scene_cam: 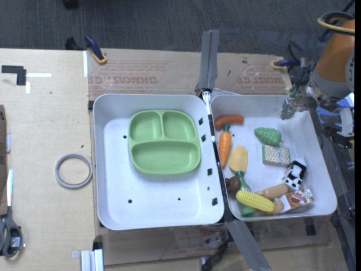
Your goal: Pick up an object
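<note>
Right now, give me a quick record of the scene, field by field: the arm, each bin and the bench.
arm: gripper above the right bin's far right corner, holding nothing visible
left bin: green divided plate
right bin: sausage, carrot, corn cob, green leafy toy, cow-patterned toy
bench: tape ring left of the bins

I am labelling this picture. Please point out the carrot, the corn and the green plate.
carrot (224, 147): camera view, middle of its orange body.
corn (255, 200): camera view, middle of the yellow cob.
green plate (164, 156): camera view, floor of its large compartment.
</note>
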Available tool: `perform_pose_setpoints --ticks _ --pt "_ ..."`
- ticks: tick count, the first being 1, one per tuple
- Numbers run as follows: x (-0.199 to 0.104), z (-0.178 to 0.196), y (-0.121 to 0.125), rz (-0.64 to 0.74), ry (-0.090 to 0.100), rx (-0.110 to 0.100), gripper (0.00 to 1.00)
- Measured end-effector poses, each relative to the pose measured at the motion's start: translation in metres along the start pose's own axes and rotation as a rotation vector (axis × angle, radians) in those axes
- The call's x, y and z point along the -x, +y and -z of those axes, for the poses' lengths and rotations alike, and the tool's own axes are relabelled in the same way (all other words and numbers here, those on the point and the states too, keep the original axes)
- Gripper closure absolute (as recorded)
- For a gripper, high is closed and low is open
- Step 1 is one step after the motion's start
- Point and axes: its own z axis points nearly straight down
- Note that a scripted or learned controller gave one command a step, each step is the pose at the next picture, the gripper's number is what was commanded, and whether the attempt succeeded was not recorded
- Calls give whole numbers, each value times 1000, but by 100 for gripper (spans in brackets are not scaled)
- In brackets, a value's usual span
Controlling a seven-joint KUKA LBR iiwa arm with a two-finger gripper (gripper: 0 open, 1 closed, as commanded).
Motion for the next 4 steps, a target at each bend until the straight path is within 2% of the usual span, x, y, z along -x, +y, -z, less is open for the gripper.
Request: perform_pose_setpoints --ticks 1,2,3,4 --pt "-1 0 0 1 2 -1 0" --pt "-47 -30 -15 -56 20 -40 0" --pt "-70 -28 -51 -140 19 -41 0" --pt "-43 45 -13 -285 14 -40 0"
